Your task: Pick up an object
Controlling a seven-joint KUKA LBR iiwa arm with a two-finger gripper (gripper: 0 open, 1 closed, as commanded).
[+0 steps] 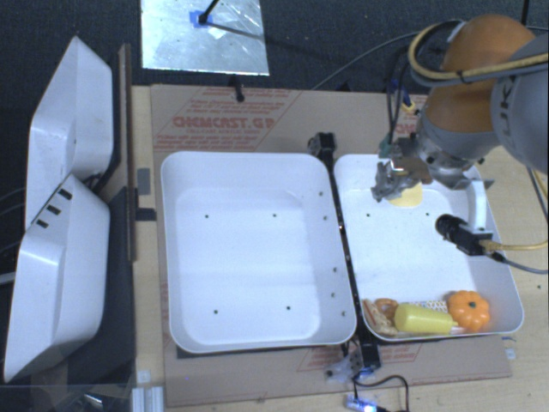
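Lying along the near wall of the right bin [506, 269], at the lower right of the frame, are three small items: a yellow cylinder-like piece [422, 318] in the middle, an orange pumpkin-shaped toy [469, 309] touching its right end, and a tan and orange item [382, 312] at its left that is too small to name. Farther up the same bin, the tool [390, 183] is hanging over a pale yellow flat object [408, 197] near the far wall, in the upper right of the frame. I cannot tell how the tool is set, since the wrist is covering much of it from above.

Judging by this, the approach step is in hand: the tool is sitting just over the left edge of the pale yellow object, and nothing is showing as gripped. The next move is likely calling for a descent centred on that object, which looks low and may be hard to catch.

The left bin [184, 256] is sitting just beside the right one on the surface [257, 114]. The arm's upper part is being cut off by the frame's right side.
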